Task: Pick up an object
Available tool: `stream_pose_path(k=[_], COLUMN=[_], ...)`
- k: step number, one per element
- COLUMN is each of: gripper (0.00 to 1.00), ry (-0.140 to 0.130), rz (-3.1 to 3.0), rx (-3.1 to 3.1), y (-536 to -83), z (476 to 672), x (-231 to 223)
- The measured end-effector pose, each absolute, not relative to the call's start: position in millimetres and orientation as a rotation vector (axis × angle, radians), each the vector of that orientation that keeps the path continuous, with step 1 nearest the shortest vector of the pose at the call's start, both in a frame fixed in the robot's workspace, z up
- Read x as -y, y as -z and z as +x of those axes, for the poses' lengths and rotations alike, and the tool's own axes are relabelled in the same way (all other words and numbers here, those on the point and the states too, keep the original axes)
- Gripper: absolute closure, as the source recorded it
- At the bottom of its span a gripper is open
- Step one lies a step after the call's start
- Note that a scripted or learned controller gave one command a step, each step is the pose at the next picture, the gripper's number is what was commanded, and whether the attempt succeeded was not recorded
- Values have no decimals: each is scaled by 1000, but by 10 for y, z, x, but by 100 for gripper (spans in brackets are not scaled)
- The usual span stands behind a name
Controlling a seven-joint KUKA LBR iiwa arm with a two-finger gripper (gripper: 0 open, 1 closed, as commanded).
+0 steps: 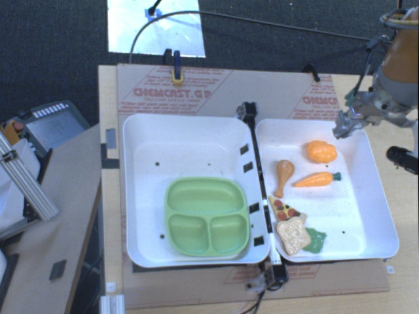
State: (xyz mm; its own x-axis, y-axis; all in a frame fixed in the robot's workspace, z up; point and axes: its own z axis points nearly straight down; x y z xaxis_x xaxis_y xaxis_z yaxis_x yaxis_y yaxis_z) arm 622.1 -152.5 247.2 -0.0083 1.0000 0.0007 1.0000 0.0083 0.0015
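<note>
Camera view: nearest in the right bin (376, 195) lie toast (292, 235), then carrot (314, 180) and orange (321, 152), all ungrasped, while the end effector (345, 127), grip state indiscernible, hovers at the far rim.

A dark speckled carpet (59, 38) covers the floor beyond the far edge of the bench (108, 97). A pale square sheet (156, 18) lies on it, crossed by a thin black cable (141, 28). Off the bench's left edge stands a tan side table (59, 195) bearing a grey keypad device (55, 126) and an aluminium rail (26, 178). Light is even and soft.
</note>
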Motion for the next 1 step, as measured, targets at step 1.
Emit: stream_pose_path(k=[1], gripper=[100], ry=[-3], rz=[2211], rx=[-2230], y=[-2536], z=[6222], x=[998])
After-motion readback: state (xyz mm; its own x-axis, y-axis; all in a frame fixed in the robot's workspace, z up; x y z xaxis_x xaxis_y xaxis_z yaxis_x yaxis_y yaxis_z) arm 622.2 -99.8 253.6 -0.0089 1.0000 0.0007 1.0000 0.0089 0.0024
